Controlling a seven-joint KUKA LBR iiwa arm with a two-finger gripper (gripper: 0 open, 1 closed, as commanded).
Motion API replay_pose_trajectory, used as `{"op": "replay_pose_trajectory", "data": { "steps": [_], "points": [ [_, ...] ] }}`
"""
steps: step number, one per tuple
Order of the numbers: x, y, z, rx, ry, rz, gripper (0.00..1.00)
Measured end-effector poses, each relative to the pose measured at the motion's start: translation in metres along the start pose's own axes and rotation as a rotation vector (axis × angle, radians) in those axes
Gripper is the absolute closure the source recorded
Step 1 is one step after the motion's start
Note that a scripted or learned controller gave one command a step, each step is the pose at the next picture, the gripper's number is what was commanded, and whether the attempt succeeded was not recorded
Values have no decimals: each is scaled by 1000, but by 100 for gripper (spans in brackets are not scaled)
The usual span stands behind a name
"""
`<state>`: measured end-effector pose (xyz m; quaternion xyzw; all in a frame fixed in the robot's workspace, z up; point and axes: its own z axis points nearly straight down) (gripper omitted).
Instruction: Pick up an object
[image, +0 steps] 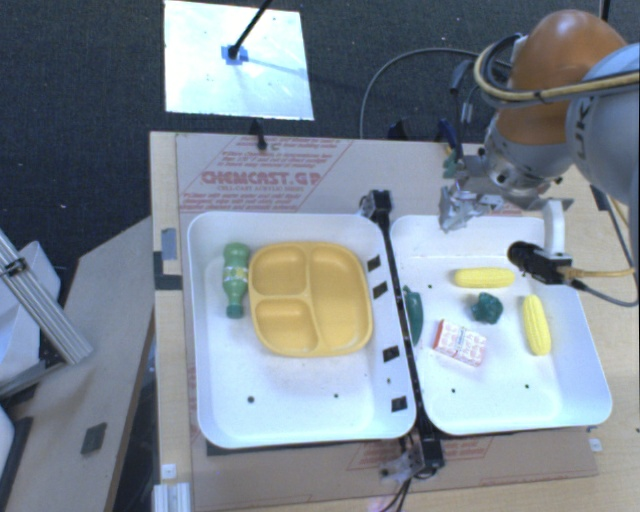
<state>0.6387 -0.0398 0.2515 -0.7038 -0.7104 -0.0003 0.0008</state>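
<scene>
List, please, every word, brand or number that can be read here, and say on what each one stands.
"CHEMCAST GP": red print on the clear sheet under the bins, behind the left bin.
Smaller red lines around it: too blurred to read.
Red-and-white packet in the right bin: print too small to read.

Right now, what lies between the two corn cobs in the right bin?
In the camera view, a dark green broccoli piece lies between the horizontal corn cob and the upright corn cob.
</scene>
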Motion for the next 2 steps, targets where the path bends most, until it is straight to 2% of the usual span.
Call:
{"op": "replay_pose_trajectory", "data": {
  "steps": [1, 2],
  "points": [
    [58, -20, 11, 1, 0, 1, 100],
    [111, -41, 5, 0, 0, -1, 100]
  ]
}}
